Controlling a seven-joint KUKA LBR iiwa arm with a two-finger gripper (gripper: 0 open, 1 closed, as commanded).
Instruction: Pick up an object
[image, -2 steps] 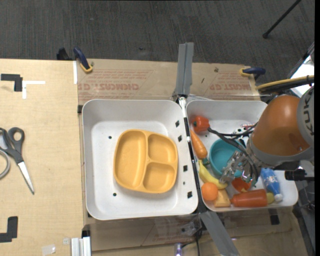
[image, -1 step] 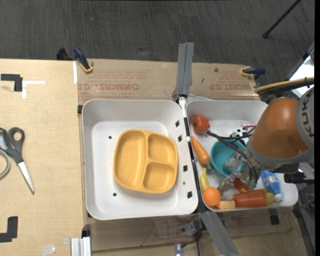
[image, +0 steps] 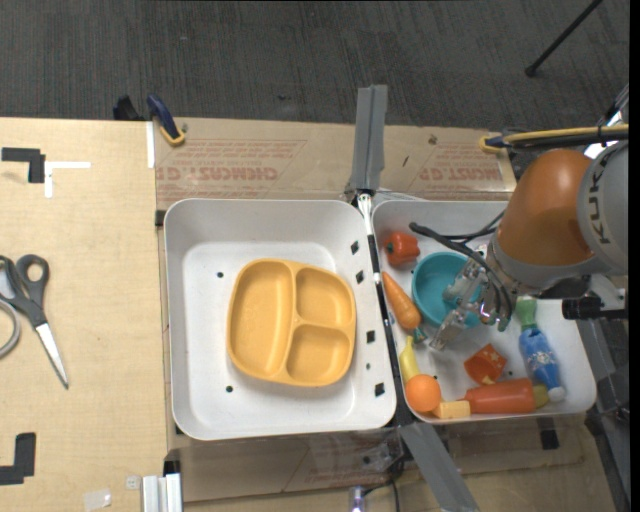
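My gripper (image: 452, 322) reaches into the right bin (image: 578, 352) from the right and hangs low beside a teal cup (image: 437, 281). Around it lie an orange carrot (image: 402, 301), a small red-orange piece (image: 403, 246), a yellow piece (image: 408, 360), an orange ball (image: 422, 392), a red block (image: 485, 363), a red bottle (image: 500, 397) and a blue bottle (image: 539, 358). A green item (image: 527, 312) peeks out under the wrist. Nothing is visibly held. The arm hides the bin's right rear part.
The left bin (image: 190, 330) holds a yellow divided plate (image: 292, 323). Scissors (image: 36, 310) lie on the bench at the far left. A grey divider bar (image: 368, 140) runs between the bins at the back.
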